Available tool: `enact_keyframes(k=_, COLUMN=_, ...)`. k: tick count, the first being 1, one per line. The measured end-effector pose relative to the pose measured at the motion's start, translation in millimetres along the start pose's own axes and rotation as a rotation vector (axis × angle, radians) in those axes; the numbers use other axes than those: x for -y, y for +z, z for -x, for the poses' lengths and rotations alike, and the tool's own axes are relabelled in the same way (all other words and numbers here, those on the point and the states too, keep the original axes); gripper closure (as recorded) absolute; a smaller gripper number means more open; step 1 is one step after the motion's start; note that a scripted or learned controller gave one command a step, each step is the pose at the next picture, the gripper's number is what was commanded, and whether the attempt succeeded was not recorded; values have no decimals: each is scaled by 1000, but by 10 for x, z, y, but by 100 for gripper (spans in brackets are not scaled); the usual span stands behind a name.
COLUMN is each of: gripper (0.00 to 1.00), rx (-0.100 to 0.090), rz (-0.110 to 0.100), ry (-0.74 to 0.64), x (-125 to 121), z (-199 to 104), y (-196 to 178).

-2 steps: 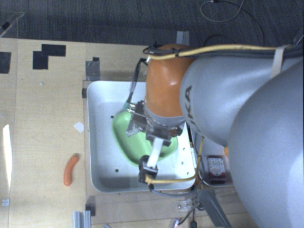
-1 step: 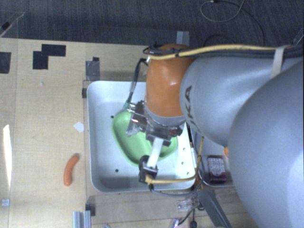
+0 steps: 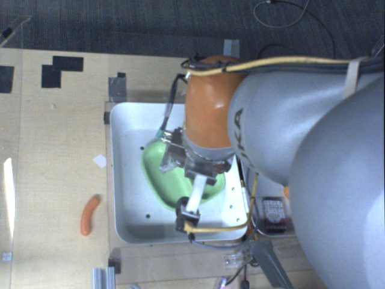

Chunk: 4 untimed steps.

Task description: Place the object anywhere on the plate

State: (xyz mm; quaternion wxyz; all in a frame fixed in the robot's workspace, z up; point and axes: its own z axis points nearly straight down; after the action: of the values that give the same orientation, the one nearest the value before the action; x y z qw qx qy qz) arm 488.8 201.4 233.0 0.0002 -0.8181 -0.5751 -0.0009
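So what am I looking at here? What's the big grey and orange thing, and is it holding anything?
That is a robot arm, seen by one camera fixed above the bench, looking down at a slant. The arm reaches in from the right. Its gripper, the part that grasps, hangs over a green plate, which lies in a shallow white bin. The arm hides its underside, so I cannot tell whether it holds anything. On the bench, left of the bin and outside it, lies an orange sausage-shaped object.
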Motion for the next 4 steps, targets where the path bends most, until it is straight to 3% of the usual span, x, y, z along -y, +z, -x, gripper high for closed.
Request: enact_keyframes(k=4, gripper=0, rx=0, rz=0, ry=0, x=0, z=0, y=0)
